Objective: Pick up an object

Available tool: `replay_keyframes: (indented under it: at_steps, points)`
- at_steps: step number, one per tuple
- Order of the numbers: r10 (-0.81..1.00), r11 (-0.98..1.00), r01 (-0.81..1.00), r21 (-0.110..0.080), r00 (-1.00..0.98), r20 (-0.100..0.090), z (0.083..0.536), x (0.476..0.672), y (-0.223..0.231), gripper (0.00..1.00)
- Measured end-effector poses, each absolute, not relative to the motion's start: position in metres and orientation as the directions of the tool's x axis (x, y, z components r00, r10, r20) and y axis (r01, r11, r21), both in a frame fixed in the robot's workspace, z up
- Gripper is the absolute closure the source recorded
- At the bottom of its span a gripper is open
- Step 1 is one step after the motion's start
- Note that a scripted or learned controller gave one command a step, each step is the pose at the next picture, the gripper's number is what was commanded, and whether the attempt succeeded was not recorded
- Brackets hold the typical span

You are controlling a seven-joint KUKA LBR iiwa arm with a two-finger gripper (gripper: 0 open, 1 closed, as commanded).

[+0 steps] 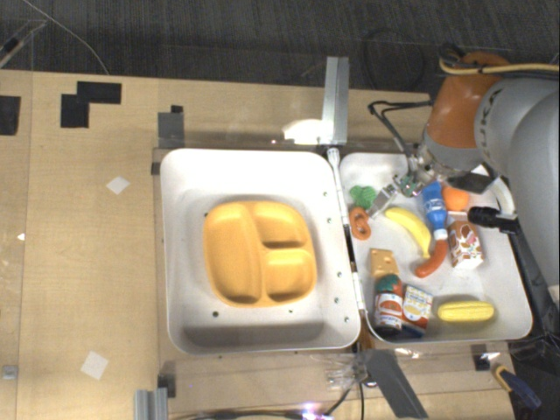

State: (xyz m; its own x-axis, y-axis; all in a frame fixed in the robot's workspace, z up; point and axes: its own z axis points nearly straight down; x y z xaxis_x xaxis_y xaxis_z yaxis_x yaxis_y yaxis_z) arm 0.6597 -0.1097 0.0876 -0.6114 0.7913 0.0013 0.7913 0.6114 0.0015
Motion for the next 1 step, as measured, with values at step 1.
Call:
replay_keyframes:
  at_steps: [1]
  points:
    - [0.786,0.618,0.786,0.013,-0.618,-0.014,0.1023,0.6641,-0.1091,1.00]
